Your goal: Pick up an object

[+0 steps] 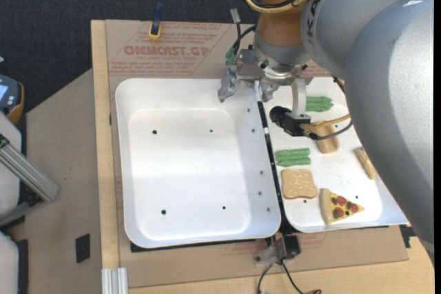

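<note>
My gripper (245,87) hangs over the back end of the rims where the left bin (138,113) and the right bin (386,217) meet. Its fingers are spread open and nothing is between them. The right bin holds the objects: a green bean pod (319,104) at the back, a second green pod (293,158) in the middle, a toast slice (298,184), a pizza slice (339,206) at the front, a tan scoop-like piece (328,135), and a tan stick (364,163) by the right rim. All lie to the right of and nearer than the gripper.
Both bins rest on a cardboard sheet (172,45) with red lettering. A blue and yellow clamp (156,21) stands at its back edge. The arm's large grey body (393,65) covers the right bin's far right part.
</note>
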You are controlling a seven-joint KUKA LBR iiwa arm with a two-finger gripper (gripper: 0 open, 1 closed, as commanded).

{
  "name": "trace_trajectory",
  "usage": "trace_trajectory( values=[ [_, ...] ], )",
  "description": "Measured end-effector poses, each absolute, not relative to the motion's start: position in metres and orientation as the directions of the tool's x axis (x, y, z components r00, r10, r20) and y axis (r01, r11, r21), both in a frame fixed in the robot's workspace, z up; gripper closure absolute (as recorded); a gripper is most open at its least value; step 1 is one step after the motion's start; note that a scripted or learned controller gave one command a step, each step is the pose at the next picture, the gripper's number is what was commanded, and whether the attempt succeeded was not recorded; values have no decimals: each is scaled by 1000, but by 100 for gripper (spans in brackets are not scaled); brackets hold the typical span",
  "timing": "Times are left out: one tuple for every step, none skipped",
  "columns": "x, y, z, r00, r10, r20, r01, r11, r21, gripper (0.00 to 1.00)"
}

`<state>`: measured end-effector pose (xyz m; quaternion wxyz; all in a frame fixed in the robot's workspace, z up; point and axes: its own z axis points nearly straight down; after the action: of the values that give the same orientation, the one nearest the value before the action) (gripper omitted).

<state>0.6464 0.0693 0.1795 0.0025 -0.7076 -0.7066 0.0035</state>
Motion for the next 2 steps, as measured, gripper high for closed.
trace_trajectory(
  values=[
    [658,99,298,-4,1000,3,1000,4,15,0],
    [652,192,190,-8,1000,1,1000,8,-11,0]
  ],
)
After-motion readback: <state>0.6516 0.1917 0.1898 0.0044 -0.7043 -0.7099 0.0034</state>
